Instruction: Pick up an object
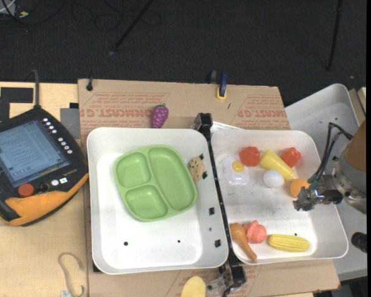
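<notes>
My gripper [310, 198] hangs low over the right edge of the right bin [324, 228]. An orange ball [298, 186] lies just to its upper left, touching or nearly touching it. Elsewhere in this bin are a white egg [272, 179], a yellow piece [276, 163], two red pieces [249, 156] [290, 156] and a fried egg [236, 169]. Near the front wall lie a corn cob [289, 243], a pink piece [256, 231] and a carrot [243, 241].
The left bin [111, 240] holds a green divided plate [155, 182] and a cookie [196, 167]. Purple grapes [159, 115] lie on the cardboard behind it. A yellow lemon [193, 286] sits in front of the bins. A teach pendant [31, 159] rests at far left.
</notes>
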`<state>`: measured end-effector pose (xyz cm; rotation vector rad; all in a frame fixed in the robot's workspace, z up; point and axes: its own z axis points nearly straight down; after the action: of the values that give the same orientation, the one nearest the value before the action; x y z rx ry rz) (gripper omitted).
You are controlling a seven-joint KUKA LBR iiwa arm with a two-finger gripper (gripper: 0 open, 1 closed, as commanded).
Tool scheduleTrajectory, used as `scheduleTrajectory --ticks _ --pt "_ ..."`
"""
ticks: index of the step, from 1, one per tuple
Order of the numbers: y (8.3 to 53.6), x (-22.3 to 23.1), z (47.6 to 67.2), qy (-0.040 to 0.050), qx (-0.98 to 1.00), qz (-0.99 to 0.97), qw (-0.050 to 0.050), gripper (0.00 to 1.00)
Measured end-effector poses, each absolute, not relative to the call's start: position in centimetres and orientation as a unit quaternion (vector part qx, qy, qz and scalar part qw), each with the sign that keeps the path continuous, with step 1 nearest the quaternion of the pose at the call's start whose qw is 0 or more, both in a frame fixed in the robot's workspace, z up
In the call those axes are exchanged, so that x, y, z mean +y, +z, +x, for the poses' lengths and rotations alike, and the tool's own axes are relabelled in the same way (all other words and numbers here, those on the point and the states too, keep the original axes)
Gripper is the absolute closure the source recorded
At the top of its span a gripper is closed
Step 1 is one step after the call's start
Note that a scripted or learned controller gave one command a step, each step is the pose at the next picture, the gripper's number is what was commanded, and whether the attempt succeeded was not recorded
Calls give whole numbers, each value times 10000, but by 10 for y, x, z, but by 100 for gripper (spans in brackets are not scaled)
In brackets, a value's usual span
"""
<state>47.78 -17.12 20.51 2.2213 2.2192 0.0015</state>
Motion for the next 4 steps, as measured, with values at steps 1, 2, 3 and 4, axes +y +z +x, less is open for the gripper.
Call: scheduleTrajectory --ticks 1,2,3,4 --pt "229 -172 478 2 7069 7073 2 100" --pt "218 -122 503 1 7085 7057 -16 100" --pt "210 -69 519 -3 7083 7059 -18 100" --pt "205 -21 536 -2 7083 7060 -15 100"
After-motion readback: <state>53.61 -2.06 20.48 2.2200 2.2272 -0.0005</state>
